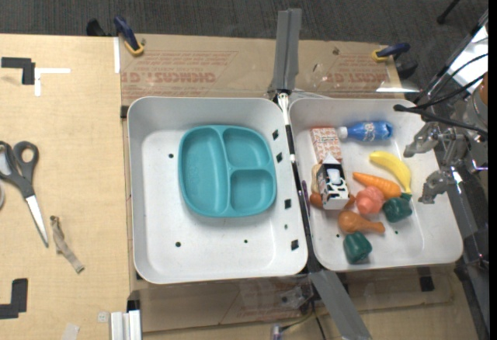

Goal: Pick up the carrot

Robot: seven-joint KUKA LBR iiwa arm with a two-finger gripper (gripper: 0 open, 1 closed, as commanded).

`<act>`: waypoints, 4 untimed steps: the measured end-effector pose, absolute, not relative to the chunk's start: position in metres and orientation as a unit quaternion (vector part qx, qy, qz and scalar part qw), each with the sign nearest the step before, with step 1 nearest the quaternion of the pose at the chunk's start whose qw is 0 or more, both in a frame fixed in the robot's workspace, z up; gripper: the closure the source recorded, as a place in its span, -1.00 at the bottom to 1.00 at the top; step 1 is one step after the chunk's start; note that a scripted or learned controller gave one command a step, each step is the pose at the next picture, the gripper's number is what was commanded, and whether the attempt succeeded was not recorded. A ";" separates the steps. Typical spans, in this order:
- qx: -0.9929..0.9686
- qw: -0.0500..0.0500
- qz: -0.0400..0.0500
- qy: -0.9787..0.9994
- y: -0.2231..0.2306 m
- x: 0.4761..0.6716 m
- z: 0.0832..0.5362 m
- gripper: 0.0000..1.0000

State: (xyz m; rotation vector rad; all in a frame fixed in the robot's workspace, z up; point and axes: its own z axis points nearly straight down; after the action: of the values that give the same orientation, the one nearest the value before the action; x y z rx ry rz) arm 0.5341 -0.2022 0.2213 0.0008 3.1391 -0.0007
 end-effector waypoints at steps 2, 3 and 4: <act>-0.107 0.002 0.000 0.994 -0.169 0.531 0.093 -1.00; -0.190 0.003 -0.001 0.982 -0.195 0.589 0.094 -1.00; -0.178 0.002 0.000 0.984 -0.196 0.576 0.093 -1.00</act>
State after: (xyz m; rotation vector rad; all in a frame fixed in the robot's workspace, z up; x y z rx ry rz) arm 0.5758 -0.1957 0.0931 -0.5586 3.0874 -0.0003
